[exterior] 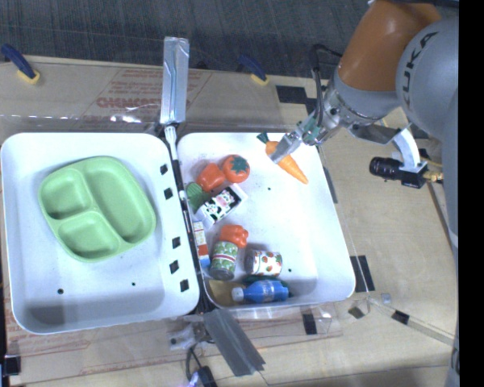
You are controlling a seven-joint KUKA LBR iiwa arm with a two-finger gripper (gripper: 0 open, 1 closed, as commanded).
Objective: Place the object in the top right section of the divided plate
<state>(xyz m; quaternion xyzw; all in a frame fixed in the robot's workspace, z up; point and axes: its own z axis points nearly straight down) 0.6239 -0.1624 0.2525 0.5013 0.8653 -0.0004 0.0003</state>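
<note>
The carrot [291, 166] is a small orange toy, tapered to a point, with a bit of green at its blunt end. It is lying at a slant, its green end toward the far left and its tip pointing down and right. It is sitting at the far right edge of the right bin [327, 240], right under the hand [294, 143], and the hand's fingers are appearing to close around the carrot's upper, blunt end; the tip is sticking out below and to the right of the hand. Whether the carrot is resting on the bin floor or hanging just above it I cannot tell.

The grey arm [403, 55] with its orange band is reaching in from the right of the hand.

The green divided plate [97, 206] is lying in the left bin [32, 297], well to the left of the hand and a little nearer the camera, with two small sections and one larger one.

Down and left of the hand, in the right bin, other toys are lying in a cluster: a red tomato-like piece [223, 172], a black-and-white carton [220, 205], two small cans [244, 260] and a blue bottle [263, 291] nearest the front wall. Both bins are sitting on the tabletop [395, 248].
</note>
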